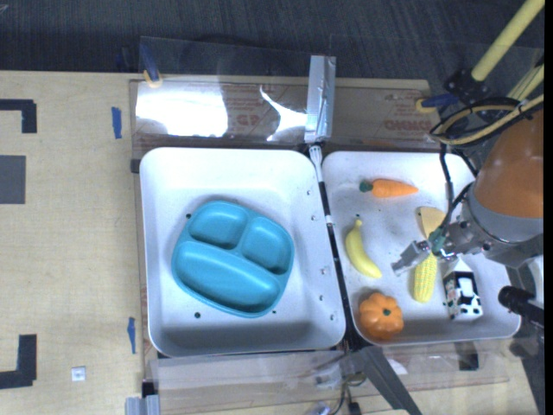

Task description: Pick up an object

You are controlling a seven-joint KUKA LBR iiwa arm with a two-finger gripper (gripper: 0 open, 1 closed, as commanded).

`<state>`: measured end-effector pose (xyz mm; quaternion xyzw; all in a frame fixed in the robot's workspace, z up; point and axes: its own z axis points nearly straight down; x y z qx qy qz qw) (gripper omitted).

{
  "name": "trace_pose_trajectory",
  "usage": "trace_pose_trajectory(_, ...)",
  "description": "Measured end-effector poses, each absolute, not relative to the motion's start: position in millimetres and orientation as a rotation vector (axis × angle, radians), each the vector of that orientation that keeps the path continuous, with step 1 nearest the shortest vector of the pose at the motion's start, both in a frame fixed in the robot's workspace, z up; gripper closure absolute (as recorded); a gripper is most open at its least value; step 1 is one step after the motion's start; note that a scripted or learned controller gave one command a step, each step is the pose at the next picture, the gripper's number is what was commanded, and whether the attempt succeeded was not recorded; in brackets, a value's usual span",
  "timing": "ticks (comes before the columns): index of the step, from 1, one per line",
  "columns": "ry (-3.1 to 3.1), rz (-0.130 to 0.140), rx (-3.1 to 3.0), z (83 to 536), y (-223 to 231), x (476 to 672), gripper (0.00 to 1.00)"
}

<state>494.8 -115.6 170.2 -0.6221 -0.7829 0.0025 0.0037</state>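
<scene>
Two white bins share the wooden desk [69, 232]; the gripper [413, 255], fingers spread, hovers just left of the corn cob [424, 277], which lies lengthwise top to bottom.

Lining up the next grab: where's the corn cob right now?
In the camera view, the corn cob lies in the right bin, right of the banana and left of the cow toy, with the gripper at its upper end.

Pale wooden bench [60, 258], dark floor [259, 7]
</scene>
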Motion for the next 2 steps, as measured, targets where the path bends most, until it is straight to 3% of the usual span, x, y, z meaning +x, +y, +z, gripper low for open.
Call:
trace_pose_trajectory(1, -2.368, -0.003, -2.073, 89.5, -167.1, 557.2, 0.00)
trace_pose_trajectory(2, -2.190, -0.010, -2.247, 127.8, -217.6, 542.7, 0.00)
